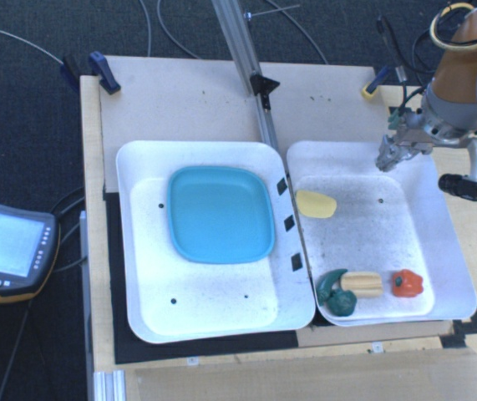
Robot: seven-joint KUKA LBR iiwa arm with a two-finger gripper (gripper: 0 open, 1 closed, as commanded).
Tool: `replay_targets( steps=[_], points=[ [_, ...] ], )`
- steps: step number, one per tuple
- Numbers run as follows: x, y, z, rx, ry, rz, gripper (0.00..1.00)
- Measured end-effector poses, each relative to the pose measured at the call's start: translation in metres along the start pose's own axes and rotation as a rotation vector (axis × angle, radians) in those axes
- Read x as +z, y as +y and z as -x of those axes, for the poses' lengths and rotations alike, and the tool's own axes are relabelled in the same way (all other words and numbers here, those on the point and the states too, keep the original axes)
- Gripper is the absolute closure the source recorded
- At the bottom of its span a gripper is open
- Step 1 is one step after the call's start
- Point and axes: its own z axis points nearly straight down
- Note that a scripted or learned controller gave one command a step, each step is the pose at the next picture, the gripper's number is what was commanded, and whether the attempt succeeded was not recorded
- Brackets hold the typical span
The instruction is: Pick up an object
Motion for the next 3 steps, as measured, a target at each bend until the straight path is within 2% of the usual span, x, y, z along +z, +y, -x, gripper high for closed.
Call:
replay_targets(
  steps=[2, 3],
  points=[
    [-0.121, -0.010, 0.008, 0.001, -0.001, 0.004, 1.00],
    [-0.142, -0.009, 0.008, 0.001, 0.000, 0.001, 1.00]
  ],
)
